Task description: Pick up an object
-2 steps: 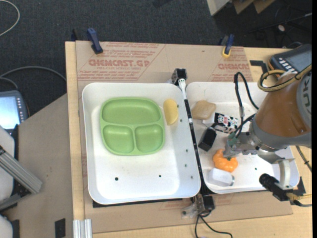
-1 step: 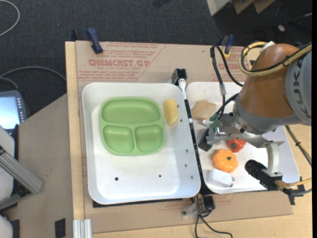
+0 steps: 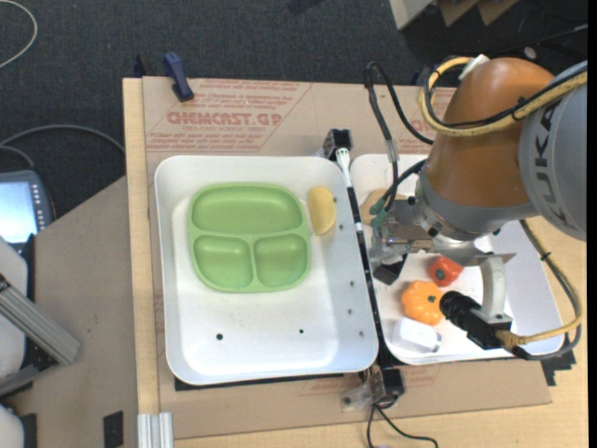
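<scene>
Left bin [image 3: 261, 339]: green three-compartment plate [image 3: 247, 236]; pale yellow oblong piece [image 3: 322, 210] just beside the plate's right rim.
Right bin [image 3: 541, 283]: orange round toy [image 3: 422, 302], small red-orange piece [image 3: 445, 270] and white block [image 3: 418, 334], close together.
Gripper [image 3: 385, 243]: low at the right bin's left edge, near the orange round toy; grip state cannot be told.

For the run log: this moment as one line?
arm: over right bin | left bin: green plate, yellow piece | right bin: orange toy, white block | held: cannot tell

green divided plate [image 3: 248, 236]: smooth plastic | left bin [image 3: 252, 339]: glossy plastic | bench [image 3: 138, 250]: matt board
</scene>
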`<state>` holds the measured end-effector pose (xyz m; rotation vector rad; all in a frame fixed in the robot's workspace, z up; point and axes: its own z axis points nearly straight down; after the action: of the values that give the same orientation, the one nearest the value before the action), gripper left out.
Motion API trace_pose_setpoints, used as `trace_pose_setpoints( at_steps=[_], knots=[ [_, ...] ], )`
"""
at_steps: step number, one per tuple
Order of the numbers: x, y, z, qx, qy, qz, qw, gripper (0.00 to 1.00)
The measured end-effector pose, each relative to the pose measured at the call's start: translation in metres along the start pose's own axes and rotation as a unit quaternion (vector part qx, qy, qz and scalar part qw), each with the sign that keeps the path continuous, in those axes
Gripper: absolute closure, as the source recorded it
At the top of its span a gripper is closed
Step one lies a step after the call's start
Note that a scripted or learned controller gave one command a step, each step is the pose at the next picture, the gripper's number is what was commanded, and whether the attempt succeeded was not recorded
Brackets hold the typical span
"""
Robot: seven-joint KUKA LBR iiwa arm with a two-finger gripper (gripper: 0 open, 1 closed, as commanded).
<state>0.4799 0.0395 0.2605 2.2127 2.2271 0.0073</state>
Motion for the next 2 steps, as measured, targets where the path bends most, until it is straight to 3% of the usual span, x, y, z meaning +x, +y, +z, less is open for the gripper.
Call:
trace_pose_setpoints(
  at_steps=[1,2],
  knots=[
    [0.068,0.001,-0.069,-0.002,0.001,-0.001,1.0,1.0],
    [0.027,0.002,-0.215,-0.008,0.001,0.004,1.0,1.0]
  ],
)
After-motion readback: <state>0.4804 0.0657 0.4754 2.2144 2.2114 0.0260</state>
